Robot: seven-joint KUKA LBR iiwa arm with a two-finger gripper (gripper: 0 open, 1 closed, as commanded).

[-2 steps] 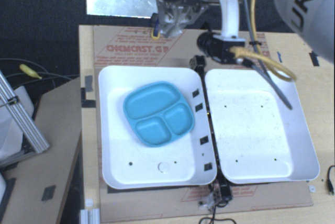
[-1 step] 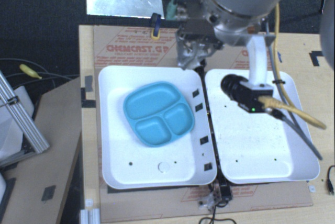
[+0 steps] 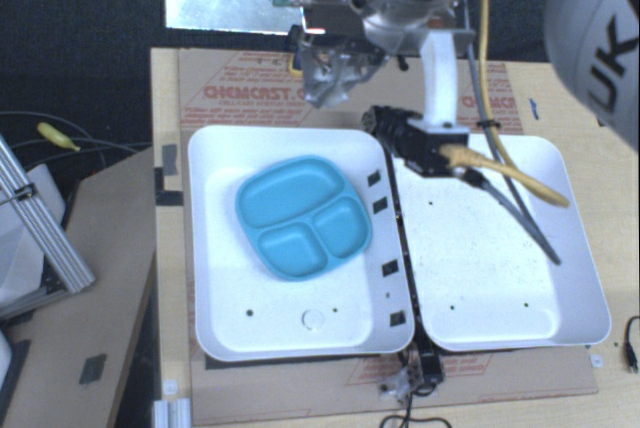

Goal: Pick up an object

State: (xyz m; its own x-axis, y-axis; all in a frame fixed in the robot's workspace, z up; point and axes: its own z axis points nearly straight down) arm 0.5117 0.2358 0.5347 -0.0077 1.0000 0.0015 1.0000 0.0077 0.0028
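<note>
A divided plate (image 3: 302,217) lies in the left bin (image 3: 215,316), toward its rear. The right bin (image 3: 560,316) adjoins it. The pincer (image 3: 335,81) hangs above the surface (image 3: 175,116) behind the left bin.

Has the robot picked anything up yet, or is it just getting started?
Nothing looks picked up yet. The blue divided plate lies flat in the left bin, untouched. The end effector hangs above the bench behind that bin, with nothing visibly between its fingers. Left to do: come down on the plate, grip it and lift it.

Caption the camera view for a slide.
Gripper hovers beyond the left bin, which holds a blue divided plate.
</note>
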